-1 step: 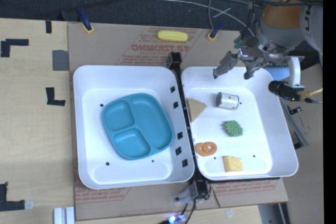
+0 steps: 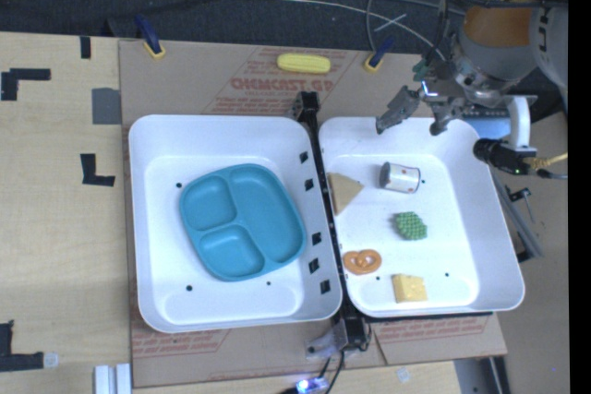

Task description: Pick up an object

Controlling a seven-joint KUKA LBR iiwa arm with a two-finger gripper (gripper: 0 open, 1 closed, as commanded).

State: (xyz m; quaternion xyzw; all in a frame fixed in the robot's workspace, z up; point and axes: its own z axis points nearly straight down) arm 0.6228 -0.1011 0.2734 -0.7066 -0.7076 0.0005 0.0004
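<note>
My gripper hangs open above the far edge of the right bin, with nothing between its two spread fingers. In that bin lie a small silver can on its side, a tan wedge by the left wall, a green bumpy piece, a pretzel and a yellow cheese block. The can is the closest thing, lying just below and in front of the gripper. A blue divided plate sits in the left bin.
A yellow banana-shaped item lies on the cardboard behind the bins. Blue-and-yellow clamps hold the cardboard's far corners. A black divider runs between the bins. Cables loop over the back near the arm.
</note>
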